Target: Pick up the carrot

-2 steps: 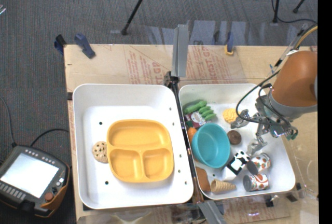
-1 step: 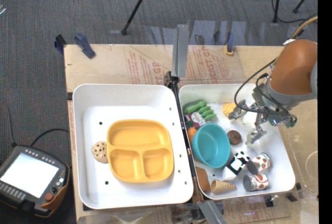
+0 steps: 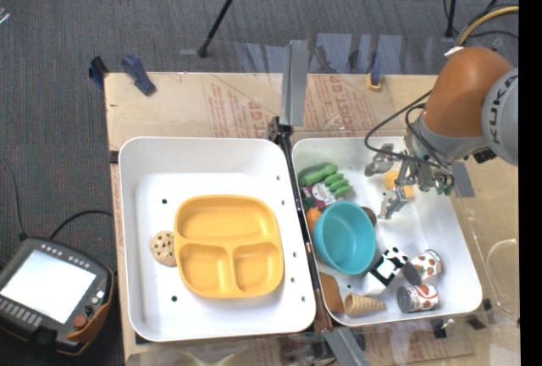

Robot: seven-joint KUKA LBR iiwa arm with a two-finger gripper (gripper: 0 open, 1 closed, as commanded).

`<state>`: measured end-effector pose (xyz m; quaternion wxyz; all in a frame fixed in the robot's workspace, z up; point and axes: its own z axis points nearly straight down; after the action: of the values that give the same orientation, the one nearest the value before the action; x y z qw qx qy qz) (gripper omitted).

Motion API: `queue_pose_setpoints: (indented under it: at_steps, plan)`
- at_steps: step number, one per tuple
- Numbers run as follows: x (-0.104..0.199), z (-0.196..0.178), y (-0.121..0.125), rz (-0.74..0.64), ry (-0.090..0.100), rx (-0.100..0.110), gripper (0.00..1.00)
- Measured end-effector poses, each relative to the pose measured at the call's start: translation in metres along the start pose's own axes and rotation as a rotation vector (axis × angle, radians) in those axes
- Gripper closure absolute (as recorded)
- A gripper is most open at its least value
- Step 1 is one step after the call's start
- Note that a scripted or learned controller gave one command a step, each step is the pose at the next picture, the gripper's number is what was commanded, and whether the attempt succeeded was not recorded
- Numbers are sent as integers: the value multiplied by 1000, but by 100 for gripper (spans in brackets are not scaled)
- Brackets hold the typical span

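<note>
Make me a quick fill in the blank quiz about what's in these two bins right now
1. The yellow divided tray lies in the ____ bin.
2. Beside that tray, at its left edge, lies a ____.
3. The teal bowl sits in the ____ bin.
4. The gripper hovers over the ____ bin.

Missing words: left; cookie; right; right

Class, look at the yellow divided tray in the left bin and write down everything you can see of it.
The yellow divided tray is a rounded, squarish dish of what looks like smooth plastic, with a raised rim and three compartments: one wide one across the far side and two smaller ones nearer the camera. It lies flat and upright on the floor of the left white bin, roughly central, with nothing in it. A round chocolate-chip cookie lies at its left edge, seemingly touching it.
</note>
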<state>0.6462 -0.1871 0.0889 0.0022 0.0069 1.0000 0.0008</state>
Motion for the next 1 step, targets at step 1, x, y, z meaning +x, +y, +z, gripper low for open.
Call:
queue_pose_setpoints:
  at_steps: [1]
  plan:
    - [-2,-12,2,-4,-6,1,100]
